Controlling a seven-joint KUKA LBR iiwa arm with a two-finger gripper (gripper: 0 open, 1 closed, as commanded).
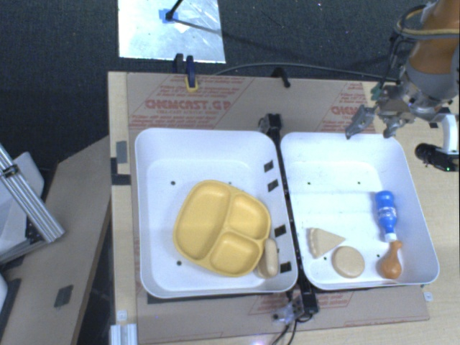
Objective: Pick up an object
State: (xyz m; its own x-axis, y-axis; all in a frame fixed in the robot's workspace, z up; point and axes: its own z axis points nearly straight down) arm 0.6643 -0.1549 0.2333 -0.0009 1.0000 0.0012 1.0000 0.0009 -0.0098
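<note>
Pincer (374, 123) released, grasping nothing, above far rim of right bin (413, 192); best to descend on blue bottle (385, 213), straddle it crosswise, clench gently.

1. Setting: a robotics lab or test cell, not a home.
2. An industrial arm (431, 42), grey with an orange band, stands at the bench (118, 192).
3. Two white bins (154, 192) sit side by side on a printed board (187, 105), joined by black clips.
4. Cables (316, 69) run across the board; an aluminium rail (29, 203) lies at the left.
5. Dark carpet (57, 49) bears a metal plate (169, 20).
</note>
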